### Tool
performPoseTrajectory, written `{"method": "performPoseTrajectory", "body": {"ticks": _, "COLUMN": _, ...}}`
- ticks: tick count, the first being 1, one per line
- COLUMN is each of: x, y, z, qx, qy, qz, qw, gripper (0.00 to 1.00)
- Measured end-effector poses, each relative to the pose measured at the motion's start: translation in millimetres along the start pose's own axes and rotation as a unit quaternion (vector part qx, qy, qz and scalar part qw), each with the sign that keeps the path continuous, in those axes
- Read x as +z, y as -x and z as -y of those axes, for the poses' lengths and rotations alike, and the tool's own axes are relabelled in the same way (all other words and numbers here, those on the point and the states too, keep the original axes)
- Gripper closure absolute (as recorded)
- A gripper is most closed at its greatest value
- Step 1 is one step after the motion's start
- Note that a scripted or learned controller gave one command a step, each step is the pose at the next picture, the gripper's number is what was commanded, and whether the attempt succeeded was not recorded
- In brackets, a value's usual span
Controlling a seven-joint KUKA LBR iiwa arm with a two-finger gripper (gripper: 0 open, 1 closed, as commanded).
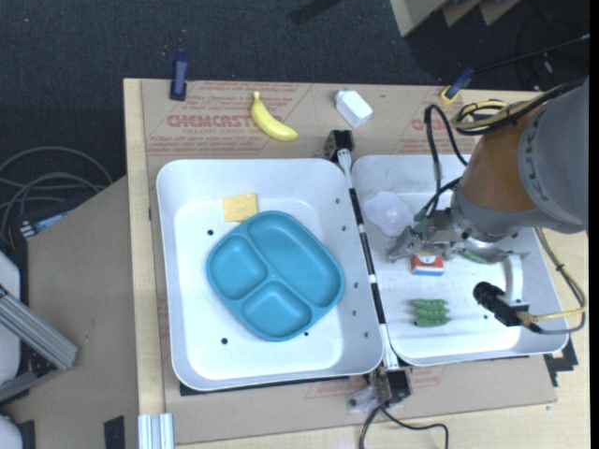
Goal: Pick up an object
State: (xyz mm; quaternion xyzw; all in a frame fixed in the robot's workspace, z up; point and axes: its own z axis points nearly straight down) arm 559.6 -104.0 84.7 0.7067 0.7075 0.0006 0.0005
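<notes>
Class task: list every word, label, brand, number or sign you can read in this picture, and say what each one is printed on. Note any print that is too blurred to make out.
"CHEMCAST": red print on the brown board behind the bins, left of the banana.
The smaller red lines around that word are too blurred to read.
Red print on the board's right side is too faint to read.
The small red, white and blue box under the gripper bears markings too small to read.

Robotics lab: plywood bench [140,251] with two white bins [178,279], loose cables [47,195], dark carpet [75,45], robot arm [524,166].
</notes>
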Motion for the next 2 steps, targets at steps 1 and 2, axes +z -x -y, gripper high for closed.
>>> {"method": "performPoseTrajectory", "body": {"ticks": 1, "x": -10, "y": 0, "z": 0, "qx": 0.0, "qy": 0.001, "qz": 0.001, "qw": 1.0, "gripper": 1.0}}
{"method": "performPoseTrajectory", "body": {"ticks": 2, "x": -115, "y": -61, "z": 29, "qx": 0.0, "qy": 0.001, "qz": 0.0, "qw": 1.0, "gripper": 1.0}}
